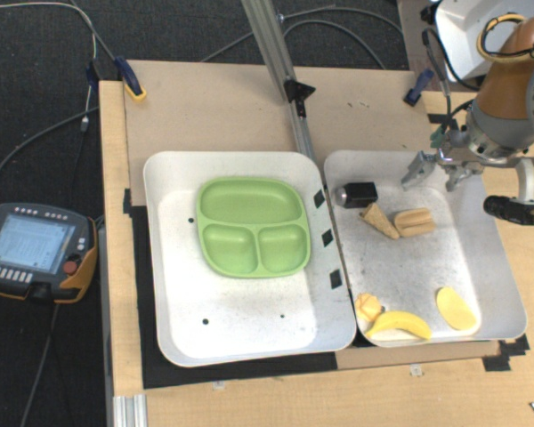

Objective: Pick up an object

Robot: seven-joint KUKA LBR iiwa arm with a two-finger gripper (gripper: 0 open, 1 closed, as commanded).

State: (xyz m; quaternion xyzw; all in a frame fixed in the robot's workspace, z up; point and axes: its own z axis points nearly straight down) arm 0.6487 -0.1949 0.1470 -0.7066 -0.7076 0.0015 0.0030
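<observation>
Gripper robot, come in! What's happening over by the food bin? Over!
Gripper open, above right bin's far edge, holding nothing. Bread pieces nearest, untouched. Black block beside them; banana at near edge.

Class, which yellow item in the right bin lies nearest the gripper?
The yellow disc, at the bin's right; the banana sits further left, farther from the gripper.

A tan table [214, 105] carried two shallow white bins side by side. The left bin [173, 327] held a green divided plate [253, 226] near its centre, with one long compartment at 12 o'clock and two smaller ones at 6 o'clock. Off the table toward 9 o'clock, a control pendant [36, 252] with a lit screen lay on the dark floor [36, 78], cables trailing from it. Blue clamps [130, 78] gripped the table's far edge.
</observation>
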